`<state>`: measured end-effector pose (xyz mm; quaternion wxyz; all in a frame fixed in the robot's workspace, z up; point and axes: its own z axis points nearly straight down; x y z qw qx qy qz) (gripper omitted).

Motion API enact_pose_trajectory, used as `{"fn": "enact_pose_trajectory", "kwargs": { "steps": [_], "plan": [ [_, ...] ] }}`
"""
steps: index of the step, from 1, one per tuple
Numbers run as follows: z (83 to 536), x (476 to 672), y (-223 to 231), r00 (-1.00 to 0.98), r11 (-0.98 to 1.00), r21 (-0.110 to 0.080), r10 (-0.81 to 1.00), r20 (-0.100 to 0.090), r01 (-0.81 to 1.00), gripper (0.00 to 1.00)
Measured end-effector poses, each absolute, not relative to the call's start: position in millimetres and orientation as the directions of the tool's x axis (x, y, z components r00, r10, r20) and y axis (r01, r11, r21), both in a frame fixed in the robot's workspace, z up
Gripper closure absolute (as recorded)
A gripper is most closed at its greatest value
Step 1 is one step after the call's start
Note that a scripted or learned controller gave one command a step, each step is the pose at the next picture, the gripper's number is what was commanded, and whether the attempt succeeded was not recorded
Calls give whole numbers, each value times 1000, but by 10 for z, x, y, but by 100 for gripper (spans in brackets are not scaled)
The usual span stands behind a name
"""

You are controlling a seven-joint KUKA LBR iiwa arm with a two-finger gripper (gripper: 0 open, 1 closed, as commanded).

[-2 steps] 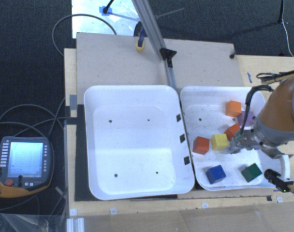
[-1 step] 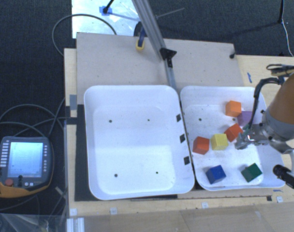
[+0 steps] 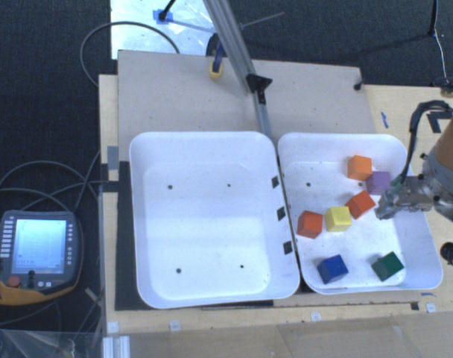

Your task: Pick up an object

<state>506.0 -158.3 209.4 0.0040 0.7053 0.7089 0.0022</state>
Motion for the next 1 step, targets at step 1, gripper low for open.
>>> {"fn": "enact_pose_trajectory", "kwargs": {
  "steps": [1],
  "plan": [
    [2743,5096,-1589,-6,6,10,1000,-3,1000,100]
  ]
}}
